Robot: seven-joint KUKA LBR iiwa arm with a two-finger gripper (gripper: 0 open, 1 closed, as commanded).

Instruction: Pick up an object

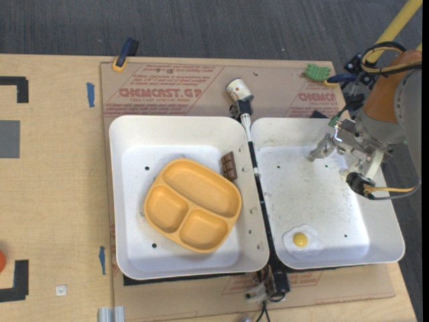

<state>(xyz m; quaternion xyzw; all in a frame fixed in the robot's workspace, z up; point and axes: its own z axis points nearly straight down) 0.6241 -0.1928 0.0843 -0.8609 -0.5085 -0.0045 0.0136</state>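
So the table (53, 180) is the biggest thing here, with a cardboard sheet (167, 89) on it carrying the two white bins side by side; I'll use the right bin (382, 247) as my landmark for everything. The left bin (127, 180) sits touching it on its left side; inside that one is a yellow divided plate (193, 205), well left of the landmark, with a small brown block (228, 166) just off the plate's upper right, close to the shared wall. The arm (395, 92) comes in over the right bin's far right corner; the claw (335, 143) hangs above that bin's upper right area, and honestly I can't tell whether it's spread or closed from this angle; nothing visible between its tips. Smallest bit: a toy fried egg (301, 239) lying in the right bin near its front wall, well apart from the claw. My guess is it's at the approach step; next move needs the claw to travel toward the front wall, line up over the egg and drop down.
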